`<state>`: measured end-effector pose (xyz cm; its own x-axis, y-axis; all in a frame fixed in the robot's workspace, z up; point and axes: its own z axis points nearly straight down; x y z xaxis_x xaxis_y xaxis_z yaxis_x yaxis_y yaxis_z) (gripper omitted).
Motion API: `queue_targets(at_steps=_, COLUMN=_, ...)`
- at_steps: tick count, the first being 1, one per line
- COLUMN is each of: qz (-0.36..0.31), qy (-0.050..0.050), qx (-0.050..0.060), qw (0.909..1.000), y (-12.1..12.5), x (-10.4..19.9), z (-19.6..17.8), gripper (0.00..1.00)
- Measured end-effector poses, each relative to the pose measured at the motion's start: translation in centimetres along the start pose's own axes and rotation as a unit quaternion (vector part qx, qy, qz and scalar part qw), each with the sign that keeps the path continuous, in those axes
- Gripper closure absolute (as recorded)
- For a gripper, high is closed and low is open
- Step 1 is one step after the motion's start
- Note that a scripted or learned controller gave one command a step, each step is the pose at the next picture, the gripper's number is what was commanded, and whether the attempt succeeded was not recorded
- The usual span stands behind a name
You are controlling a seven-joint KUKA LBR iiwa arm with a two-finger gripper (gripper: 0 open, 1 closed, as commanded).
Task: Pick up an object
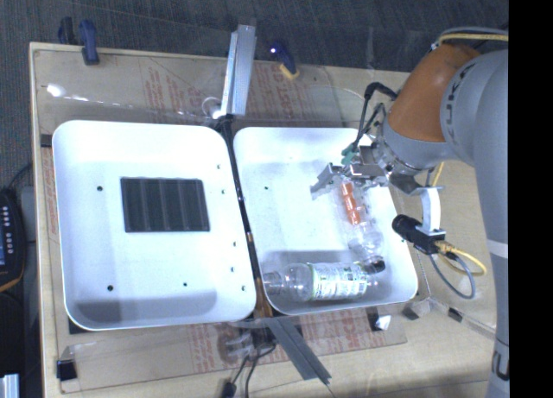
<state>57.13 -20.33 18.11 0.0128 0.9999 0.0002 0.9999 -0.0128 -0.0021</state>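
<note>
In the right bin [276,154] my gripper [331,177] hangs low over the upper middle of the floor. Just below and to its right lies a small clear bottle with an orange label [350,202], running down toward a black cap [377,264]. The gripper's tip sits beside the bottle's upper end, and whether they touch is unclear. A larger clear bottle with a white label [324,281] lies on its side along the bin's near wall. Nothing is visibly lifted off the bin floor.
The left bin [86,154] holds a dark ribbed rectangular block [164,205]. A metal divider post [238,68] stands at the back between the bins. A black and yellow cable [432,241] hangs by the right bin's outer wall.
</note>
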Motion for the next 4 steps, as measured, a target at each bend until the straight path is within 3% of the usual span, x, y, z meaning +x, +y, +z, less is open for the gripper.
queue_targets(at_steps=1, qz=-0.042, qy=-0.001, qx=-0.002, qw=0.9991, y=1.7, x=-0.3, z=1.1, gripper=0.0)
queue_targets(at_steps=4, qz=-0.101, qy=-0.001, qx=-0.001, qw=0.9949, y=2.7, x=-0.6, z=-2.3, gripper=0.0)
